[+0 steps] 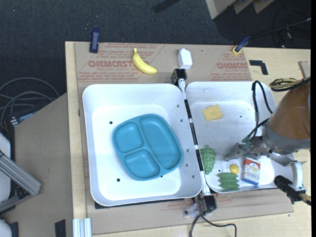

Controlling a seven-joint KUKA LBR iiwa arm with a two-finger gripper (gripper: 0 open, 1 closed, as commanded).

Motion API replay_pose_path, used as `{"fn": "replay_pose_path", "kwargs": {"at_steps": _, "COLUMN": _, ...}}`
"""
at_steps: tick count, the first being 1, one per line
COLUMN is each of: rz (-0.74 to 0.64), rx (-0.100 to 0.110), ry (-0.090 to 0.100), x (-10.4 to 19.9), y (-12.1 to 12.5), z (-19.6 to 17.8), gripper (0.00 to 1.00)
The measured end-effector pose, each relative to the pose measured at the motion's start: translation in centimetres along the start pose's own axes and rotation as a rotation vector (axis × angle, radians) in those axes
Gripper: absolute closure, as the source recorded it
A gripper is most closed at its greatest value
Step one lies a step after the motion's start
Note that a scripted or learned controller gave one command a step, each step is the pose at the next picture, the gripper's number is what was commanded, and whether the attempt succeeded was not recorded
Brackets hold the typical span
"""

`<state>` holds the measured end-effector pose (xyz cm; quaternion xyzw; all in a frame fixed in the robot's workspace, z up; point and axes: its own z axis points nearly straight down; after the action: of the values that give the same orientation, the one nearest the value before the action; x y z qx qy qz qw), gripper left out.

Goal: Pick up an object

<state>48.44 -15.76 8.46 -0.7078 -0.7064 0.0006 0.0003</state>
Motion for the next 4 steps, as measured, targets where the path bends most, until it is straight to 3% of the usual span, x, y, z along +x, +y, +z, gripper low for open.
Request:
{"fn": "replay_pose_path", "kwargs": {"at_steps": 1, "rz": -0.001, "rx": -0.003, "ry": -0.002, "x": -3.8, "y": -0.5, "z": -4.0, "gripper": 0.0}}
{"fn": "replay_pose_path", "kwargs": {"at_steps": 2, "rz": -0.003, "rx": -0.002, "ry": 0.001, "x": -0.1, "y": -0.5, "z": 0.0, "gripper": 0.0}}
{"fn": "replay_pose_path", "kwargs": {"at_steps": 3, "rz": -0.002, "rx": -0.005, "ry": 0.0, "x": -0.1, "y": -0.4, "z": -1.0, "gripper": 1.0}}
{"fn": "replay_pose_path", "kwargs": {"at_steps": 4, "rz": -0.003, "rx": -0.004, "ry": -0.001, "x": -4.7, "y": 6.8, "z": -10.5, "gripper": 1.0}}
